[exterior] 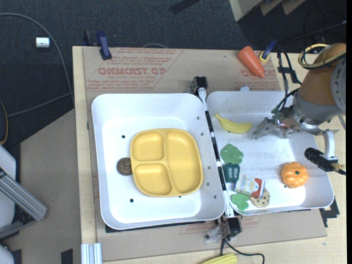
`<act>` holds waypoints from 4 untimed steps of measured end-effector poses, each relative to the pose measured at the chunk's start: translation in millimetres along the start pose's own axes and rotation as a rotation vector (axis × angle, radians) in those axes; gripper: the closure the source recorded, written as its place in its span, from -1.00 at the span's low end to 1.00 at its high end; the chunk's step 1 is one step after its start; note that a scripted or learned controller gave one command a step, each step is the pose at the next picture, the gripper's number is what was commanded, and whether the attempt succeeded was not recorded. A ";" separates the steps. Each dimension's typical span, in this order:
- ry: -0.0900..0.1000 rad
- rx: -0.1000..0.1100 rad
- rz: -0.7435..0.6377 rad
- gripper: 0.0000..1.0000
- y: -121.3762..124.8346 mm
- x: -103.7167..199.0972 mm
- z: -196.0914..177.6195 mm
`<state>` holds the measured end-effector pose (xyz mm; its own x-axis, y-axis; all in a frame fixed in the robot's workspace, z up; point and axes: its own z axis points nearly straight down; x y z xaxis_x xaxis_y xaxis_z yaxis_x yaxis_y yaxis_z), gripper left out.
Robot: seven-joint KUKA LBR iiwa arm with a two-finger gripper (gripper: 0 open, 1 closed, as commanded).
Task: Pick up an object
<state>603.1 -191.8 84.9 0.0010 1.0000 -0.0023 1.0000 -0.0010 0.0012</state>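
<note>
- Setting: a robotics lab or test cell.
- Evidence: a bench (165,65) topped with printed board, two white bins (110,114) fixed side by side, clamps (103,44) at the board edge.
- Loose cables (22,21) cross dark carpet (137,10); aluminium framing (22,194) stands at left.
- Toy food (234,125) serves as test items.

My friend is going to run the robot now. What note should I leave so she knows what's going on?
Gripper: fingers spread open, nothing between them, low in the right bin beside the banana.
Right bin also has: pumpkin, green leafy toy, dark green piece, small carton, cookie, another green piece.
Left bin: yellow divided plate with a brown disc at its left edge.
On the bench behind the bins: carrot.
Done: nothing picked yet.
Left: close on one thing, likely the banana as it is nearest, and lift it.
</note>
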 end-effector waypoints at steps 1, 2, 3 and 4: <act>0.004 -0.001 -0.003 -1.00 12.8 127.3 -100.8; 0.002 0.004 0.001 -1.00 -83.0 77.4 -34.9; 0.003 0.003 0.000 -1.00 -124.7 87.7 0.7; 0.001 -0.001 -0.001 -1.00 -20.9 29.8 -16.0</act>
<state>582.2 -161.9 100.9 -0.0003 1.0000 -0.0015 1.0000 0.0003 0.0018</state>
